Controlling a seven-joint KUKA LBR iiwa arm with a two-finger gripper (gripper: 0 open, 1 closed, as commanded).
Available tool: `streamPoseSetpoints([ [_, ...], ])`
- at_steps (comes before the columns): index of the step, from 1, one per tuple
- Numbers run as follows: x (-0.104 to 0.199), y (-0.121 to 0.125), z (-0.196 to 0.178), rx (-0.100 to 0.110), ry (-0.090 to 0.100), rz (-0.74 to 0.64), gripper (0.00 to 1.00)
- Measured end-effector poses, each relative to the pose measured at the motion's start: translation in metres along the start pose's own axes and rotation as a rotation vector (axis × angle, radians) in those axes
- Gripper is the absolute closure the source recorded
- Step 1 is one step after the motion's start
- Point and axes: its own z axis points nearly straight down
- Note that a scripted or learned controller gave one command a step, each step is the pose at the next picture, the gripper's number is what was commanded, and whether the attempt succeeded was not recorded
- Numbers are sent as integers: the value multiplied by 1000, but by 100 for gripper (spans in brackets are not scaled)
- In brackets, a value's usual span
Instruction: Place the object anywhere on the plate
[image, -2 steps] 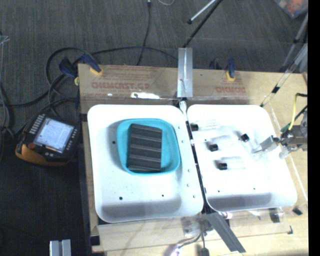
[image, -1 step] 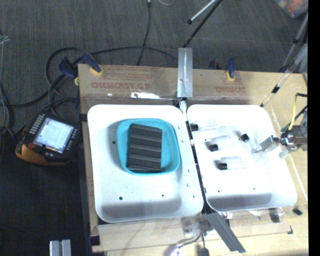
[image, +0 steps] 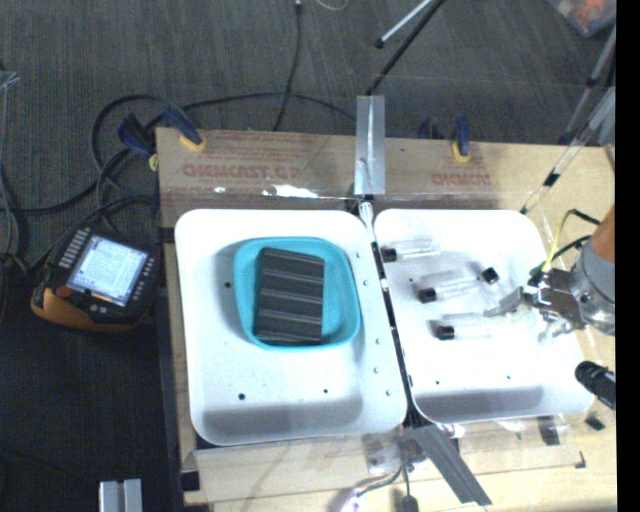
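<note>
A dark grey ribbed block (image: 290, 294) lies flat in the middle of the teal plate (image: 346, 300), which sits in the left white bin (image: 200, 330). My gripper (image: 535, 298) hangs at the right edge of the right bin (image: 470, 385), far from the plate and the block. It is next to a clear tube with a black cap (image: 462, 326). Nothing shows held in the gripper.
Three clear tubes with black caps lie in the right bin, one of them at the top (image: 410, 248) and another in the middle (image: 450, 287). A metal divider post (image: 370, 150) stands behind the bins. A handheld pendant (image: 100, 275) rests off the bench at the left.
</note>
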Motion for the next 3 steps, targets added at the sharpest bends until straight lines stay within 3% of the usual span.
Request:
streamPoseSetpoints([
  [1, 32, -9, 62, 0, 0, -32, 0],
  [2, 16, -3, -40, -5, -3, -204, 0],
  [3, 16, -4, -40, -4, -3, -204, 0],
])
